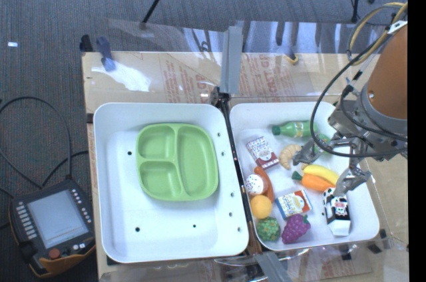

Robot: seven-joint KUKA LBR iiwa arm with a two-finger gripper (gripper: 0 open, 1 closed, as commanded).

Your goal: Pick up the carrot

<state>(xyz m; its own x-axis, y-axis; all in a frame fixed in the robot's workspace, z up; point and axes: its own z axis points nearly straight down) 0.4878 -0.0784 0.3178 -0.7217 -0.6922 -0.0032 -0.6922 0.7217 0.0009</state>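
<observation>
Camera view, claw above carrot (open)

My tool looks like bare grey metal, dull in finish. The 2 bins are smooth white plastic with a slight sheen. In the left one the green tray is matt plastic. The carrot and banana look like glossy moulded plastic. The worktop shows brown cardboard under a clear shiny sheet.

The bench bears two white bins: left bin; right bin; they sit side by side, touching.
</observation>
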